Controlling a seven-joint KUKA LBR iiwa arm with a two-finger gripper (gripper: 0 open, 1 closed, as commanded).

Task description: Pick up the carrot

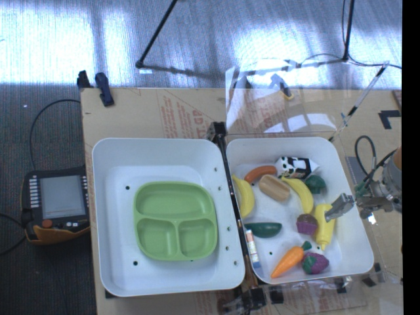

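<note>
Carrot (289,260) lies slantwise near the right bin's (354,241) front edge, tip front-left, left of and nearer than the hand (342,207), whose grip state I cannot tell.

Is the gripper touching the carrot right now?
Apart. The camera view shows the gripper over the yellow toy, with white bin floor between it and the carrot.

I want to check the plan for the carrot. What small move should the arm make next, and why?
Probably move the gripper toward the camera view's lower left, to stand above the carrot. It is now over the right bin's right side, near the yellow bottle, while the carrot lies near the front wall beside a purple piece.
</note>
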